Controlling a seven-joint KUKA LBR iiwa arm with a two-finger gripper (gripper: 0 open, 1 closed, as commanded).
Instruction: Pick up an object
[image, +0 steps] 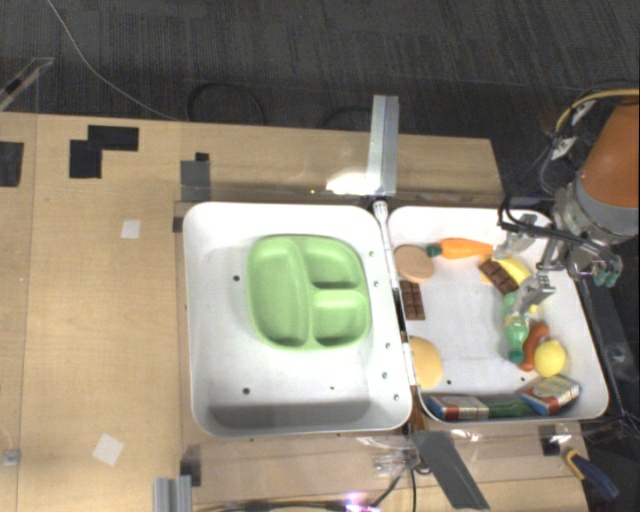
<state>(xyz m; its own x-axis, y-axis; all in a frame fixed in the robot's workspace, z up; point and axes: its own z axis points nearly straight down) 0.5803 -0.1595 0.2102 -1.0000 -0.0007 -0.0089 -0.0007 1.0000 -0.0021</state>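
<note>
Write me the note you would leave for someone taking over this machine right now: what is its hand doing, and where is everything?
Hand: low over the right bin, above the toy food at its right side. Nothing visibly held.
Things: carrot and round cookie at the top, chocolate bar by the divider, lemon lower right, packets along the bottom edge. Green divided tray in the left bin.
Done: no pick yet.
Left: grasp one item and lift it.

The grey arm (600, 200) is seen reaching in from the right, its orange band uppermost. The gripper (535, 285) is pointed down and leftward, fingers slightly parted.
</note>
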